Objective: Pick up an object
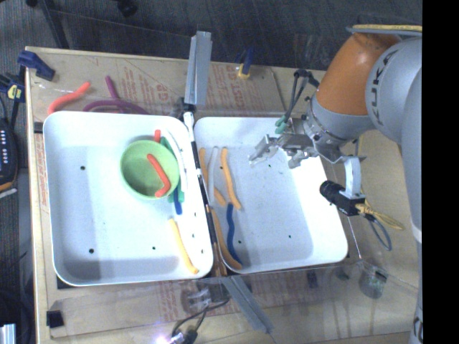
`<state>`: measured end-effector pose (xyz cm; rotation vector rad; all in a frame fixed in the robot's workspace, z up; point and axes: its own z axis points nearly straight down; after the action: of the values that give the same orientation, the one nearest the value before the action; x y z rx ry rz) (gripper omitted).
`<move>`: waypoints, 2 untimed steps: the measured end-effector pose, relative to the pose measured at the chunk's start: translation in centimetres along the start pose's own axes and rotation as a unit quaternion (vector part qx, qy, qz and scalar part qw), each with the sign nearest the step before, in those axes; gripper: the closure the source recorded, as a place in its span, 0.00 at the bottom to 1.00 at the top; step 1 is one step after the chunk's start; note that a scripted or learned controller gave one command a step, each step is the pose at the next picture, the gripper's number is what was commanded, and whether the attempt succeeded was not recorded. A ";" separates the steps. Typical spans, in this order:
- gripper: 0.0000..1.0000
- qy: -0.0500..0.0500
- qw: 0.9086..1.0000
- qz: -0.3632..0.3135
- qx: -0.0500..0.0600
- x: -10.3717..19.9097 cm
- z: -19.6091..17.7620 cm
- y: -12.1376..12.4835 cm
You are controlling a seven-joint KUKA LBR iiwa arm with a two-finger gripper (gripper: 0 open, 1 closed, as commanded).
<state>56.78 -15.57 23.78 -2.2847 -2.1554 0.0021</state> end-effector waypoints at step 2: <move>1.00 -0.002 0.993 -0.115 -0.001 4.7 12.9 6.4</move>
<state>63.41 -11.28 10.90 -2.0249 -2.4074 0.0040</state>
